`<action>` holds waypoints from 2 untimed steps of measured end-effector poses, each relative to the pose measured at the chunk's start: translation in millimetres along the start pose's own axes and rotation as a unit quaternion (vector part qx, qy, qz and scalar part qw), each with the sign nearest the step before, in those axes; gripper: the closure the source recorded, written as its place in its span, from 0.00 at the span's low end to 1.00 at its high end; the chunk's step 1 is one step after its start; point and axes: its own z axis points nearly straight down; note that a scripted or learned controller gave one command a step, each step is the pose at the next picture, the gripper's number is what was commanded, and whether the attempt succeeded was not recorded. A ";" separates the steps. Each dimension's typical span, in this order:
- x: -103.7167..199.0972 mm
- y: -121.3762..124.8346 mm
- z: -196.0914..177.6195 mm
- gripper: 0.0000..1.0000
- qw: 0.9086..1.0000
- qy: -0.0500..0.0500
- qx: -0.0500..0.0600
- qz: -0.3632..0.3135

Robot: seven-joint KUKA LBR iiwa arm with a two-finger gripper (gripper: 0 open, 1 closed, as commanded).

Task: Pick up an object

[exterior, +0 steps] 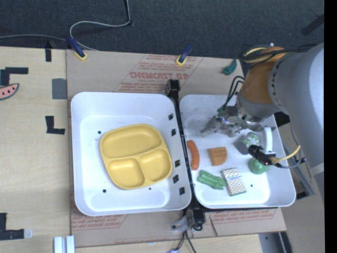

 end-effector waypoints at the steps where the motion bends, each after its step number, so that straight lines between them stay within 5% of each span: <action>1: 12.5 -70.4 -0.4 0.00 1.000 -0.001 -0.001 0.001; 2: 11.8 -69.9 -9.8 1.00 1.000 -0.002 -0.002 0.001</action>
